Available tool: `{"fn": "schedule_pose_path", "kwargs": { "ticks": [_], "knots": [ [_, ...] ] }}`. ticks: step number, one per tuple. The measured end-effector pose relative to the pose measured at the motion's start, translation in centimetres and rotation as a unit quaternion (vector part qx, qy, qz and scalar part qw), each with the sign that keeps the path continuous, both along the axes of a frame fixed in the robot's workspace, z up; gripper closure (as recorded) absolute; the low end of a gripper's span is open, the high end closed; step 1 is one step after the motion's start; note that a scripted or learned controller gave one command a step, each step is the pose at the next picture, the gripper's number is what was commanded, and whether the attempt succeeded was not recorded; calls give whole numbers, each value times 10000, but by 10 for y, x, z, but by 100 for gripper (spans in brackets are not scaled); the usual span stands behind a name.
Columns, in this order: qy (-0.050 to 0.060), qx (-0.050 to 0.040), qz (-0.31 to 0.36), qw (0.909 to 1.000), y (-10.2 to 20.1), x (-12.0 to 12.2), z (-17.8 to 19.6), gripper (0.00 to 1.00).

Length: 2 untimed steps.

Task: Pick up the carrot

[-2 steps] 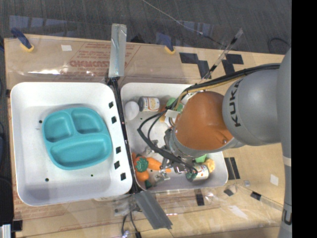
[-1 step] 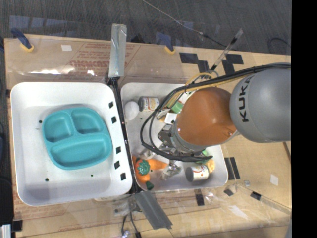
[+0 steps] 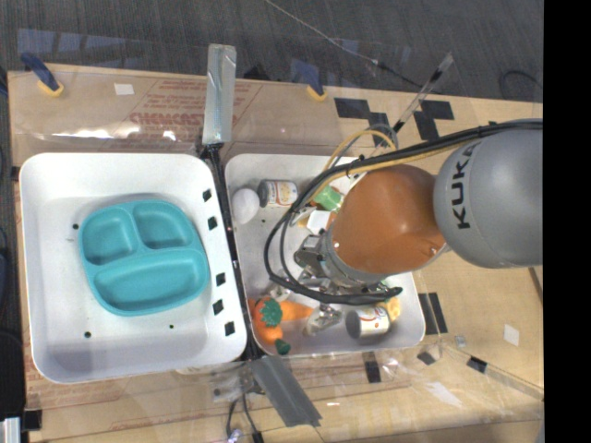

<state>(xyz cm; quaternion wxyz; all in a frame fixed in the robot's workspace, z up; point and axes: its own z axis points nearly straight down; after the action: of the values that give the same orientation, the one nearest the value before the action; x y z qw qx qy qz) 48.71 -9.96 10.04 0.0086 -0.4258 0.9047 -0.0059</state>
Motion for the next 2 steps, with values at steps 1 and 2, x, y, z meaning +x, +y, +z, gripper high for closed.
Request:
{"fn": "schedule_pose_path", "kwargs": {
  "ticks": [1,2],
  "knots": [
    [-30,-29,2674,9636,-15,7,2,0],
    [70,-45,4900,8717,-23,-9,-8,0]
  ]
}}
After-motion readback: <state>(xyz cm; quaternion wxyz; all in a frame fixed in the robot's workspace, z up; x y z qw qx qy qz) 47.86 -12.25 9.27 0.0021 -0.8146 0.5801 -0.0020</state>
